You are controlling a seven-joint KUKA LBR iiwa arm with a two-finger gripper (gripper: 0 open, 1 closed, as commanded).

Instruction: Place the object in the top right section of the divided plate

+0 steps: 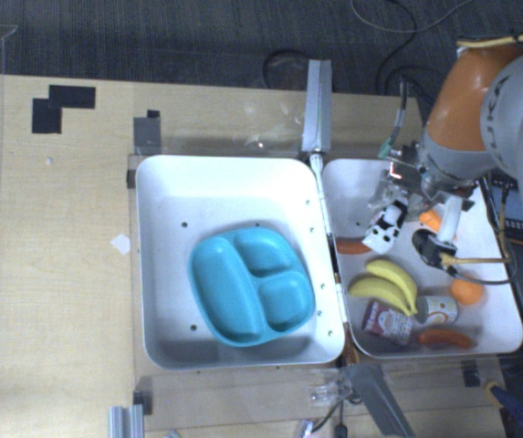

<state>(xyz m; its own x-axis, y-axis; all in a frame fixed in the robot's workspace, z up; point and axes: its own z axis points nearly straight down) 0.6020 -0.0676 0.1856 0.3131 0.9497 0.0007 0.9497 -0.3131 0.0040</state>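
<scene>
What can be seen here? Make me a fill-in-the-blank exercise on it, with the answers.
1. The blue divided plate lies in the ____ bin.
2. The bananas are ____ in colour.
3. The gripper is over the ____ bin.
4. The divided plate has ____ sections.

Answers: left; yellow; right; three.

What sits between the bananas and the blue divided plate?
In the camera view, the bananas lie in the right bin and the plate in the left; between them run the two bins' touching rims and bare white floor.
</scene>
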